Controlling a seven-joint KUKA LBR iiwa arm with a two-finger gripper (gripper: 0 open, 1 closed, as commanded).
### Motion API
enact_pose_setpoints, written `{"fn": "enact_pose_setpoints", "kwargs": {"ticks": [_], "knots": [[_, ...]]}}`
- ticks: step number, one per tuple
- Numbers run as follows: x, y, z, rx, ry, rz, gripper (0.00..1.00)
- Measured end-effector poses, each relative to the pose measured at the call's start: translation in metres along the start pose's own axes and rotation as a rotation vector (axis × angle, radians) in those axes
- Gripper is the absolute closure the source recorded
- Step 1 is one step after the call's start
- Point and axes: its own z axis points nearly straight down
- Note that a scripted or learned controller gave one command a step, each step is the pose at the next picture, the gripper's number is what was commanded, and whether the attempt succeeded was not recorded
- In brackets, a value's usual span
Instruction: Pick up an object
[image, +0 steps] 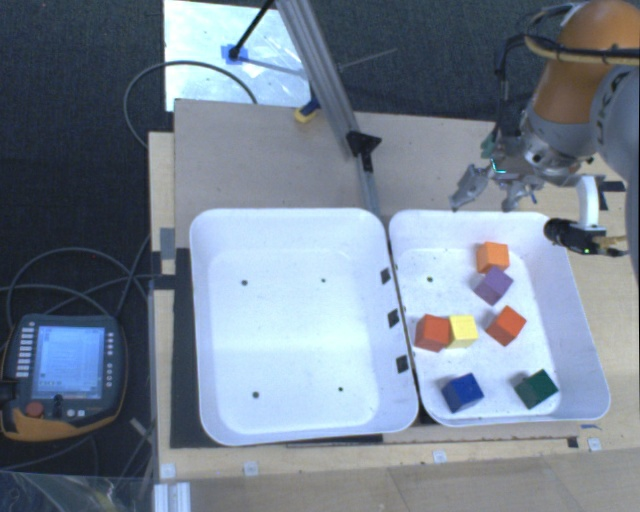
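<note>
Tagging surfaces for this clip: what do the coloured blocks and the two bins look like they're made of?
The blocks, such as the yellow block and the blue block, look like painted wood or matte plastic: flat colour, crisp edges, no glare. The right bin and the left bin look like moulded white plastic, given their rounded rims and faint sheen.

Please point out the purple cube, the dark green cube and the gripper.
Small purple cube (493, 286): camera view, on its top face.
Small dark green cube (537, 387): camera view, on its top face.
Two-finger gripper (489, 192): camera view, midway between its spread fingertips.
</note>
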Motion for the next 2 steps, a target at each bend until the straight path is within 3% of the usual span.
{"fn": "enact_pose_setpoints", "kwargs": {"ticks": [1,2], "knots": [[0.0,0.0,0.0,0.0,-0.001,0.0,0.0],[0.002,-0.004,0.061,0.005,0.0,0.002,0.0]]}}
